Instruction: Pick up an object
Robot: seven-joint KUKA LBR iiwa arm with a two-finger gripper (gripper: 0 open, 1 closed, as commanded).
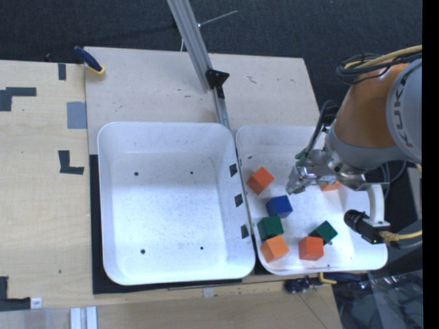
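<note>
Two white bins side by side on the table [158,88]: left bin [116,142] and right bin [274,139], touching along the middle rims. Grey arm [374,125] w/ orange band reaching in from the right edge, over the right bin. Hand [300,181] low above the right bin's middle, near its right wall; fingers too small and blurred, so cannot tell if open or closed, and cannot tell if anything is held. Just left of the hand, an orange cube [260,180], close to the bin's left rim. Below the hand, a blue cube [279,205], near but apart from it. Further toward the front rim: dark green cube [270,225] touching an orange cube [274,247] below it; red-orange cube [311,247] beside a second green cube [324,232] near the front right corner. Small orange piece [331,185] partly hidden behind the hand. Blue and yellow tool [89,60] near the table's back left corner.
</note>
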